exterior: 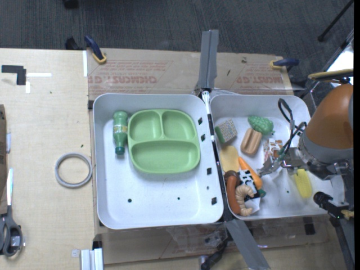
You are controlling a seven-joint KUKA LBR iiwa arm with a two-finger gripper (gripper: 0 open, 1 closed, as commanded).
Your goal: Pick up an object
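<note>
The right bin (281,204) holds a heap of toy food: a green broccoli piece (260,124), a tan bread roll (251,141), a grey-green sponge block (228,131), a flat yellow piece (227,158), an orange carrot (248,171), a curled shrimp (242,196) and a brown sausage (231,188). A yellow item (304,183) lies near the bin's right side. My gripper (270,166) is low inside this bin, just right of the carrot and below a small printed packet (274,148). The arm's orange band (336,117) hangs over the bin's right edge.
The left bin (152,207) carries a green divided plate (164,141) with a green bottle (120,131) lying at its left. On the bench to the left lie a tape ring (73,169) and scissors (10,229). A grey divider (207,61) stands behind the bins.
</note>
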